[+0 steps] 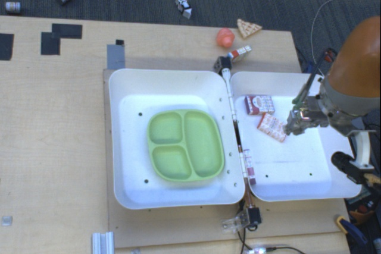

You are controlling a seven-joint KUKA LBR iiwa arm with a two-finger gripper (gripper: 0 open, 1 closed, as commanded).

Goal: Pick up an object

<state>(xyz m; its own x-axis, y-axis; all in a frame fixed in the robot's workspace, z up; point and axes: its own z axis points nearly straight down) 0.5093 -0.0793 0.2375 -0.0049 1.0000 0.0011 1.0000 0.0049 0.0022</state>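
Note:
Two small red-and-white packets lie in the right bin [297,175]: one packet [259,104] near the bin's back left, a second packet [272,127] tilted just in front of it. My gripper [296,124] hangs low over the right bin, right beside the second packet's right edge. Whether it touches the packet is unclear from this angle. The arm's orange band [357,62] rises to the right.
The left bin [128,128] holds a green divided tray [184,144]. Behind the bins on the bench lie an orange ball [225,37], a pizza-slice toy [249,27] and a small red-white tube [240,53]. Small bits lie scattered on the dark floor beyond.

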